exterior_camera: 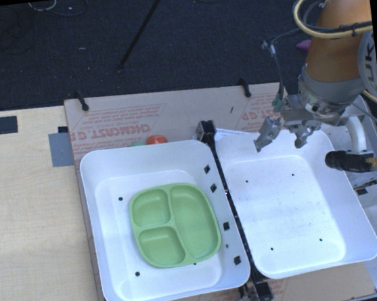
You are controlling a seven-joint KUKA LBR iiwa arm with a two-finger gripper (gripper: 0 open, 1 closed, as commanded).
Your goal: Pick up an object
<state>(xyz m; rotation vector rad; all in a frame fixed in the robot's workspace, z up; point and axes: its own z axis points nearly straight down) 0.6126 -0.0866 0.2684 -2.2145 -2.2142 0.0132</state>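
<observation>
The gripper [283, 136] is hovering over the far edge of the right bin [353, 242], its jaws spread apart and grasping nothing. A green divided plate [175, 224] is lying flat in the left bin [105, 191], well apart from the gripper. A small orange object [156, 140] is sitting just beyond the left bin's far rim.

— What sort of place is this?
— A robot lab: two white bins [150, 163] clamped onto cardboard [170, 114] on a wooden bench [27, 221], loose cables [55, 5] on the dark floor at the far side
</observation>
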